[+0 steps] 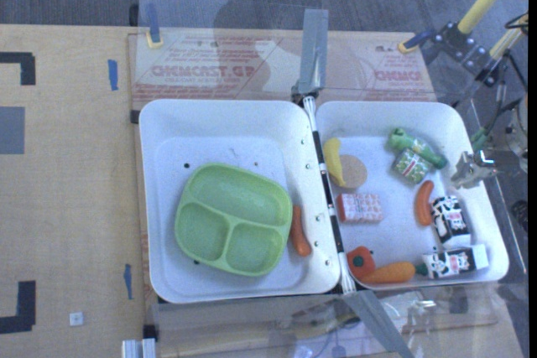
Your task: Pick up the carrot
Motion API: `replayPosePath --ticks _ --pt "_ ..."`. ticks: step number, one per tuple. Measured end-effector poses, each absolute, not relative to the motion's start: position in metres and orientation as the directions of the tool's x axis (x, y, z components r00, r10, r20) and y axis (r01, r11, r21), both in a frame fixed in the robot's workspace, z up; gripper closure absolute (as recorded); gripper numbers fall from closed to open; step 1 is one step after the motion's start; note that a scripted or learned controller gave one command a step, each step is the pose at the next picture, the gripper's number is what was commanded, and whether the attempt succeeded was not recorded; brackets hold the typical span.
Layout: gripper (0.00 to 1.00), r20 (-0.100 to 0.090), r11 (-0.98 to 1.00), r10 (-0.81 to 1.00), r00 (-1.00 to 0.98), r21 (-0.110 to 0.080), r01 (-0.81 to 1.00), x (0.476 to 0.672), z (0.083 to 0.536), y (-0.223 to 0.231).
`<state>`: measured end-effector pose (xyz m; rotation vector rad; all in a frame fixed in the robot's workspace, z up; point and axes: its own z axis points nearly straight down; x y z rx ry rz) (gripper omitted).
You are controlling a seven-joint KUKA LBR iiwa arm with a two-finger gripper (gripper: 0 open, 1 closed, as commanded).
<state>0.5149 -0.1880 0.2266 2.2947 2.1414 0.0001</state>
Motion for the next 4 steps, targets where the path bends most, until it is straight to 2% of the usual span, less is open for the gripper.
replayPosePath --ticks 1,2,3,4 --pt "0.0 -0.002 -0.069 0.998 0.069 0.002 0.998 0.515 0.227 -0.188" --pt "0.0 -0.001 -0.087 0.996 0.087 0.002 0.996 0.488 0.103 -0.2" --pt "0.0 -0.002 -0.332 0.943 0.332 0.024 0.943 0.56 0.095 -0.14" --pt "0.0 0.016 -0.348 0.937 0.348 0.005 0.937 0.537 0.091 -0.206"
